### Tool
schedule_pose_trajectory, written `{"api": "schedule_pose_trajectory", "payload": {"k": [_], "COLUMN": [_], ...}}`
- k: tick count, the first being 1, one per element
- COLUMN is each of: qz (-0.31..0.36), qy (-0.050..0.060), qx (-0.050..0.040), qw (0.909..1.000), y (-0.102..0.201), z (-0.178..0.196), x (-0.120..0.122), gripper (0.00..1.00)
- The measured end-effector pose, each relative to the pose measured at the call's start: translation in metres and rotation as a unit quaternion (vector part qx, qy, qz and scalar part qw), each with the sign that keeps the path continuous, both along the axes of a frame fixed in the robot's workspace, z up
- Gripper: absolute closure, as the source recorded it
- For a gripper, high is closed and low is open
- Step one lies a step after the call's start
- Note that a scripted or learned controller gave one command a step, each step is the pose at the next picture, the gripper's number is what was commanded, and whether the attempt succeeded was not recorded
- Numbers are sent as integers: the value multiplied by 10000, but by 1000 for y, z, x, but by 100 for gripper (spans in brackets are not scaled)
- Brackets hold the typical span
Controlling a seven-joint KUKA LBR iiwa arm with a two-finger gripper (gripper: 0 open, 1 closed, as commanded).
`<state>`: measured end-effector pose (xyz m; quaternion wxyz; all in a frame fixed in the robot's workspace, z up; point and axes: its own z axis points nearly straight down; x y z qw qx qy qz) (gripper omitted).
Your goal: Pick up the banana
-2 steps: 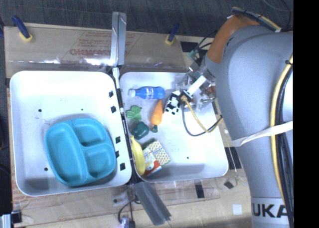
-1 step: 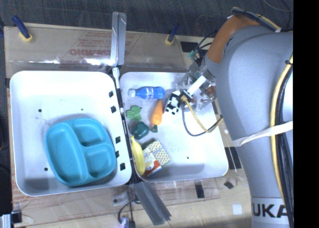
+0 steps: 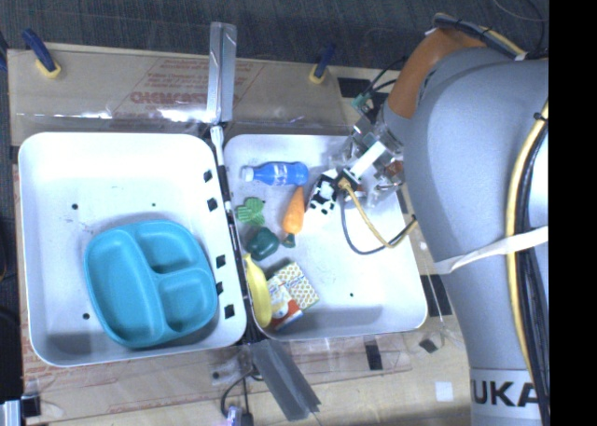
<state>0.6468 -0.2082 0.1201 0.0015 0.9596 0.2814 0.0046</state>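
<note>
The banana [image 3: 258, 293] is yellow and lies lengthwise against the left wall of the right bin [image 3: 373, 303], near its front corner. One edge of a colourful packet [image 3: 295, 290] touches it. My gripper [image 3: 367, 169] hangs over the bin's far right part, well away from the banana, with nothing seen in it. The grey arm comes in from the right and covers the bin's right rim.
In the right bin lie a blue bottle [image 3: 276, 173], an orange carrot [image 3: 294, 213], a light green piece [image 3: 249, 212] and a dark green piece [image 3: 264, 243]. The left bin [image 3: 56, 172] holds a blue divided tray [image 3: 149, 282]. A yellow cable loops over the right bin's floor.
</note>
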Motion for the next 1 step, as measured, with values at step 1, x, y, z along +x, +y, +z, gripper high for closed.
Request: {"api": "schedule_pose_trajectory", "payload": {"k": [1], "qz": [0], "qy": [0], "qx": [0], "qw": [10000], "y": [0], "z": [0], "x": [0], "gripper": [0]}}
